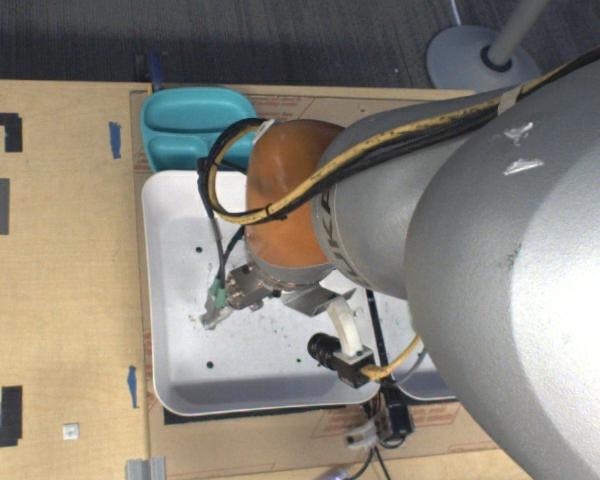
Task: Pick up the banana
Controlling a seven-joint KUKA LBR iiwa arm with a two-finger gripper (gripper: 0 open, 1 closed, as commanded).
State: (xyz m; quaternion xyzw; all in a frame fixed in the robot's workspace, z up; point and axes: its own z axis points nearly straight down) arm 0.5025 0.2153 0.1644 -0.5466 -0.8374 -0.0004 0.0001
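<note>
The end effector (213,308) hangs low over the left part of a white bin (170,268), its tip close to the bin floor; whether it is wide or narrow cannot be told, and no object can be seen between its tips. The banana cannot be made out: the arm (460,228) covers most of the bin's right half and whatever lies under it. The bin floor that shows carries only small dark specks. A black cable (212,183) loops from the orange band (285,203) down toward the wrist. Beyond the bin's far edge sits a teal container (185,118), partly behind the arm. The bin rests on a tan surface (60,268) marked with black and blue tape.
</note>
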